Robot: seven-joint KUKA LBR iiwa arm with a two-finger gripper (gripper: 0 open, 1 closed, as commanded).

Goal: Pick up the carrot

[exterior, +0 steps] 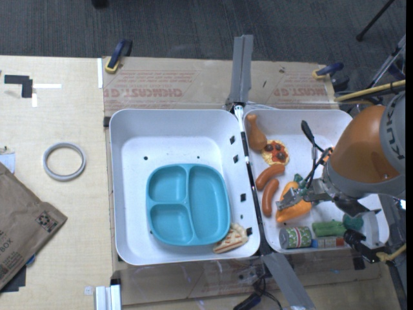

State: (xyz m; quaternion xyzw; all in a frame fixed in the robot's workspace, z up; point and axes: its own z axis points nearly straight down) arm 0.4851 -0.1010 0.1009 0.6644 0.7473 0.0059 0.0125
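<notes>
Right white bin (pixel 342 118), orange carrot (pixel 293 210) under end effector (pixel 292 197)

Dark grey carpet floor (pixel 181 18) is showing beyond my pale wooden table (pixel 58 95), cardboard sheet (pixel 174 82) lying clamped along its far edge.

The light wooden bench (pixel 58 108) is carrying 2 white bins (pixel 129 192) side by side. A tape ring (pixel 64 161) and a brown cardboard box (pixel 22 228) are lying to their left.
</notes>
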